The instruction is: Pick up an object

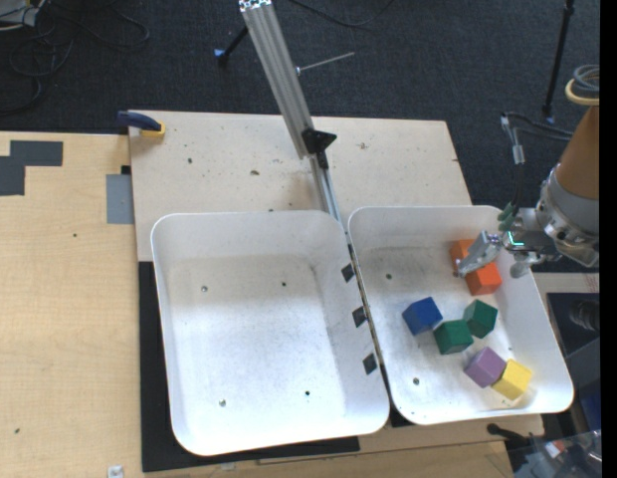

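Note:
My gripper [485, 251] reaches in from the right and hangs over the upper right part of the right bin [403, 257]. It sits right above two orange blocks: one [461, 252] just to its left, partly covered, and one [485, 280] just below it. Whether it touches either block cannot be made out. Further down in the same bin lie a blue cube [421, 315], two green cubes [453, 338] [481, 317], a purple cube [485, 366] and a yellow cube [514, 379].
The left bin [249, 337] lies beside the right one, separated by a rim with black clips [358, 315]. A slanted aluminium bar [284, 78] rises behind the bins. The blocks cluster close together near the right bin's right wall.

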Controlling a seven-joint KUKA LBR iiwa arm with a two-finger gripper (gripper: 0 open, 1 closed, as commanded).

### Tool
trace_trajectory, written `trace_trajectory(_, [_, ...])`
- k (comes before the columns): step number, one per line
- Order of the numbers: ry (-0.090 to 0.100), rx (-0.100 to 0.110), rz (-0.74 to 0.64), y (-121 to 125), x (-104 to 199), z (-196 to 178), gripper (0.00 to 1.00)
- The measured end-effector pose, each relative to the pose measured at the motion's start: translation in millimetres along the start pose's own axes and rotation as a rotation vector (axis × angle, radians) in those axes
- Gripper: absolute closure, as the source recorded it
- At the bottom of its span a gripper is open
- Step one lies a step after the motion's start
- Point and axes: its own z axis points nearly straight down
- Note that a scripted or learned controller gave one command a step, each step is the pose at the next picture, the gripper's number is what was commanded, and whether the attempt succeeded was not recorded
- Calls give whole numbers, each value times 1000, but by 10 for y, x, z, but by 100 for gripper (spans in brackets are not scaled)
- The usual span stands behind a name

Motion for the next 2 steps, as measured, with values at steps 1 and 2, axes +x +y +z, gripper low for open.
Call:
trace_trajectory(1, [-1,-4,2,5,-8,-18,0])
trace_trajectory(2, [0,1,1,-50,46,443,0])
